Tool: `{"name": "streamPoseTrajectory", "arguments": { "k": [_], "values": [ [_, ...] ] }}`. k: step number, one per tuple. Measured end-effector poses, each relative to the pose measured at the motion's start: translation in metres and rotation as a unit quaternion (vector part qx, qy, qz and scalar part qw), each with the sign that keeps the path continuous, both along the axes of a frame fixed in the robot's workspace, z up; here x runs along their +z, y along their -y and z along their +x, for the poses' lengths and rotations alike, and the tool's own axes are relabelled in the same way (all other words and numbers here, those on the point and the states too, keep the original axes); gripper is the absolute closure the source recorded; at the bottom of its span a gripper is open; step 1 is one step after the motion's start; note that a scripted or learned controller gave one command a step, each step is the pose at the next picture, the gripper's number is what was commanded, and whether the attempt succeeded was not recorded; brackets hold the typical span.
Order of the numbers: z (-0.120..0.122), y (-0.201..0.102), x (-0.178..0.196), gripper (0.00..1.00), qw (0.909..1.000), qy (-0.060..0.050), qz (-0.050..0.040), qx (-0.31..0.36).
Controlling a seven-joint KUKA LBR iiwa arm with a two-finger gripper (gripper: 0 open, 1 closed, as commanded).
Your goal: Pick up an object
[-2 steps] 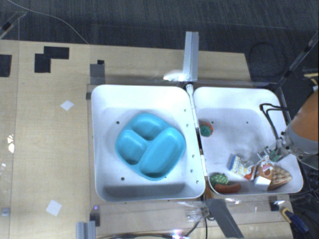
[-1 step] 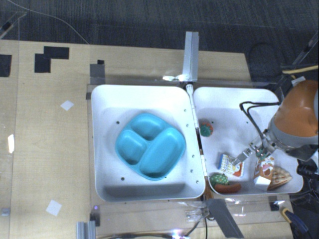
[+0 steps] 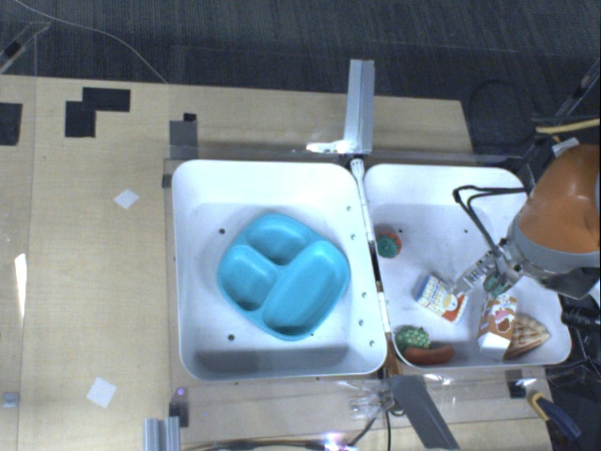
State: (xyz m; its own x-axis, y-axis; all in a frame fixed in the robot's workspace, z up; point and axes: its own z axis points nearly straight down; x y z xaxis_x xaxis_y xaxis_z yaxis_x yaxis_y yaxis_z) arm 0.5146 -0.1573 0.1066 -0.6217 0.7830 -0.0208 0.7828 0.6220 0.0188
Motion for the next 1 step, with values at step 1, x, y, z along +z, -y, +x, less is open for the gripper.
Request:
{"name": "streamPoseTrajectory", "arguments": {
  "k": [1],
  "values": [
    [-0.0002, 0.0, -0.0001, 0.0, 1.0, 0.0, 0.0001, 0.0]
  ]
}}
